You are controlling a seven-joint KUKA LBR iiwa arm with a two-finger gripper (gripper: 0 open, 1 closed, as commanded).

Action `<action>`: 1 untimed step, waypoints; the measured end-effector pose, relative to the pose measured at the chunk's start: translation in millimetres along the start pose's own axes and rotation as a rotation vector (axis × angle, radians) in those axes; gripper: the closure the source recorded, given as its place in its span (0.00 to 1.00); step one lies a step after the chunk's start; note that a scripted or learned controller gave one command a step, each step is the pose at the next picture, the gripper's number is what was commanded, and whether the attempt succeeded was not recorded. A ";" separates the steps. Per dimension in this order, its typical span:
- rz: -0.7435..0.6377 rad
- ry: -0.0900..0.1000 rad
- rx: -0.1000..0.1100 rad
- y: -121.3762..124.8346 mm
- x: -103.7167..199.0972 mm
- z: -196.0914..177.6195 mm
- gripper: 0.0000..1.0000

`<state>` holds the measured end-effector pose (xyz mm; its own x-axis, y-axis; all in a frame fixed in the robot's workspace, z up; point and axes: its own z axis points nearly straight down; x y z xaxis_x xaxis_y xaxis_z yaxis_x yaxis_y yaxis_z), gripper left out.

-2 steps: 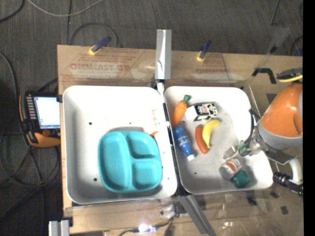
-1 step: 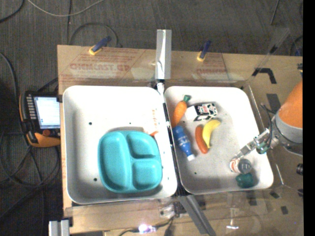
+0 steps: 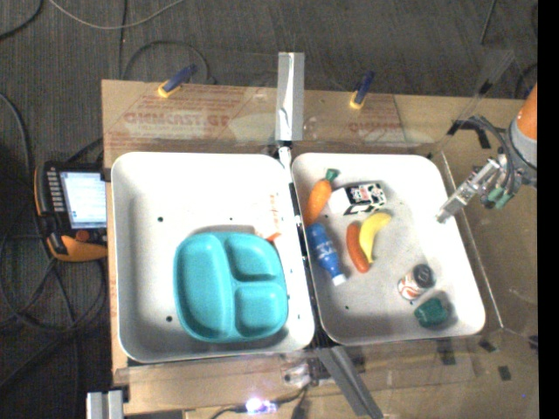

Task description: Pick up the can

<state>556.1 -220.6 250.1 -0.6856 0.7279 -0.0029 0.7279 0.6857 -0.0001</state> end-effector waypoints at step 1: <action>0.333 0.003 0.001 30.1 11.7 19.5 1.00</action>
<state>570.0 -191.5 230.6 -0.4100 0.9121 0.0003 0.9121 0.4100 -0.0008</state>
